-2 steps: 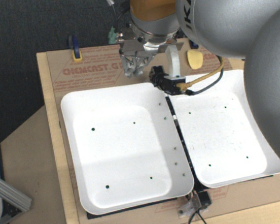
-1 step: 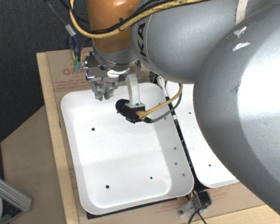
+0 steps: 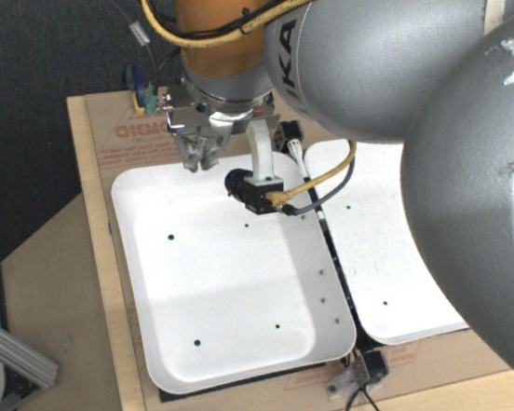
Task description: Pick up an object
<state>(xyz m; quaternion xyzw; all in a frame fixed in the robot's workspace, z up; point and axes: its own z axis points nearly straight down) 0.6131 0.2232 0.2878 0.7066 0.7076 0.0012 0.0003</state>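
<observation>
Red printed lettering is showing on the brown cardboard sheet (image 3: 105, 267) lying under the white bins, along its far edge just left of the arm; the visible start is reading roughly "CHEM", with the rest running under the arm and the smaller lines beneath it too blurred to read. On the grey arm housing (image 3: 378, 52), part of a large black letter, apparently a "K", is peeking out beside the orange band.

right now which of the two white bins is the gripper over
The left bin: the gripper hangs above its far edge. The right bin lies beyond the divider, mostly under the arm's grey body.
</observation>
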